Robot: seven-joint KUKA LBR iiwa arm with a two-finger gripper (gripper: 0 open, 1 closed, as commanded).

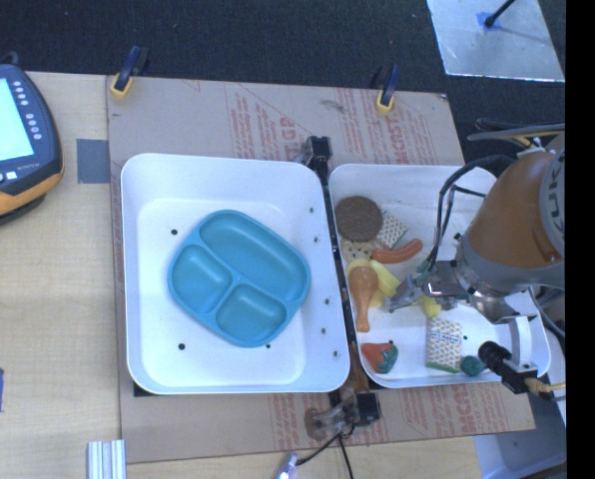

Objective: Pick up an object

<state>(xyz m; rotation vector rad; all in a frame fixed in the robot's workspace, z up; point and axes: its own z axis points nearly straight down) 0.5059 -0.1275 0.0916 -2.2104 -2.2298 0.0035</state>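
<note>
Claw (409,294) hovers low in the right bin (537,362), grip unclear; yellow toy (385,285) lies just left.

Light wood bench (38,297) with a brown cardboard sheet (278,118) clamped on top; dark carpet floor (228,18) behind; teach pendant (8,148) sitting far left.

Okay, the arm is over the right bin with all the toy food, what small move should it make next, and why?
Probably a short, straight descent. The end effector hangs low in the right bin, near the yellow piece and beside the chicken drumstick. Nothing shows between its fingers, so lowering onto the nearest piece seems the likeliest step before closing.
</note>
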